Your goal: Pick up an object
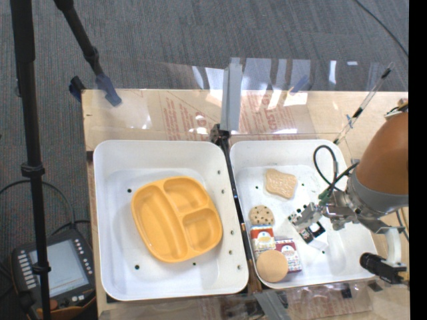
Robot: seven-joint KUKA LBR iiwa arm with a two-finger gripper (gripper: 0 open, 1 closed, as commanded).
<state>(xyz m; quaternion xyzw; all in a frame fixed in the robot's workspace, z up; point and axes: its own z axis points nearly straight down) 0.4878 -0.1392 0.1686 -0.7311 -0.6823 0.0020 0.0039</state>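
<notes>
Cookie (261, 215) sits left side of right bin (333, 153), carton (263, 237) just below, flat biscuit (281, 183) above. My fingers (308, 220) hover right of it; spread — cannot tell, nothing visibly held. I'd centre over cookie, descend straight, avoid nudging carton.

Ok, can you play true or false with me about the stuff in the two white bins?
1. The yellow tray lies in the left bin. True.
2. The tray has three sections. True.
3. The round cookie sits on the tray. False: it lies in the right bin, beside the box.
4. The gripper is over the left bin. False: it is over the right bin.
5. The toast lies in the right bin. True.
</notes>
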